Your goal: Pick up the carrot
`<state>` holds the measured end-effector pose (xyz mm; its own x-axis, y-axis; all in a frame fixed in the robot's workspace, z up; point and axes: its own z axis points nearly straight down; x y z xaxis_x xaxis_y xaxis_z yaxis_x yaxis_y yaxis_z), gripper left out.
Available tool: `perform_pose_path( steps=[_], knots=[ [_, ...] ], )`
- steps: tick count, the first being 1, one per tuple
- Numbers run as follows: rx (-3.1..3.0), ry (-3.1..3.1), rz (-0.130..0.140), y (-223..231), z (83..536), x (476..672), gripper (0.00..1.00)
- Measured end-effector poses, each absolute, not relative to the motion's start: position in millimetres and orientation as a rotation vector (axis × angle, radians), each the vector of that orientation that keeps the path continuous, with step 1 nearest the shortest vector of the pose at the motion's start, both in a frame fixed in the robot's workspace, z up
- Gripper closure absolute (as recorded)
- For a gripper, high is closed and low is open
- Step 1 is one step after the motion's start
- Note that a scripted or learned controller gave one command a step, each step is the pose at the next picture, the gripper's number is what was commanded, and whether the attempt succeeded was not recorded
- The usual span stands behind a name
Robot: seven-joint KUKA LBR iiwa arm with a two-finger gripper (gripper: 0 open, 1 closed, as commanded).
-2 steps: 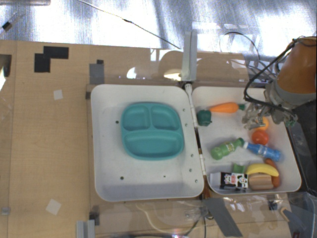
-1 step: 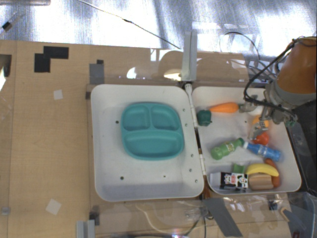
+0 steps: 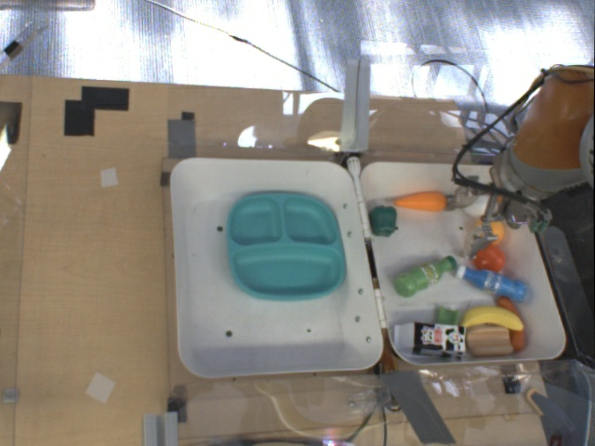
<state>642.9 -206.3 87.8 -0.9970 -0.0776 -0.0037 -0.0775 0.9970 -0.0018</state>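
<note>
The carrot (image 3: 420, 202) is orange and lies on its side near the back of the right bin (image 3: 409, 247), its tip pointing left. My gripper (image 3: 485, 233) hangs over the same bin, to the right of the carrot's thick end and a little nearer the front. It is apart from the carrot. It hovers just above a small red and orange item (image 3: 489, 256). The arm's orange band (image 3: 556, 124) rises behind it.
The right bin also holds a dark green piece (image 3: 383, 219), a green bottle (image 3: 423, 277), a blue bottle (image 3: 499, 284), a banana (image 3: 493, 318), a black-and-white carton (image 3: 437, 338) and a wooden block (image 3: 490, 342). A teal divided plate (image 3: 284, 244) lies in the left bin (image 3: 200, 277).
</note>
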Motion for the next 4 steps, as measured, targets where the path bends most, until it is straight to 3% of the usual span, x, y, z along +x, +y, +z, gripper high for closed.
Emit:
perform_pose_path(
  steps=[1, 2, 3, 4],
  knots=[
    [-0.124, 3.117, -0.009, -205.9, 102.8, 647.6, 1.00],
    [-0.125, 3.126, -0.006, -205.8, 100.6, 645.4, 0.00],
    [-0.313, 3.127, -0.013, -170.9, 91.4, 666.4, 0.00],
    [-0.954, 2.973, -0.020, -208.8, 94.6, 665.5, 0.00]
  ],
)
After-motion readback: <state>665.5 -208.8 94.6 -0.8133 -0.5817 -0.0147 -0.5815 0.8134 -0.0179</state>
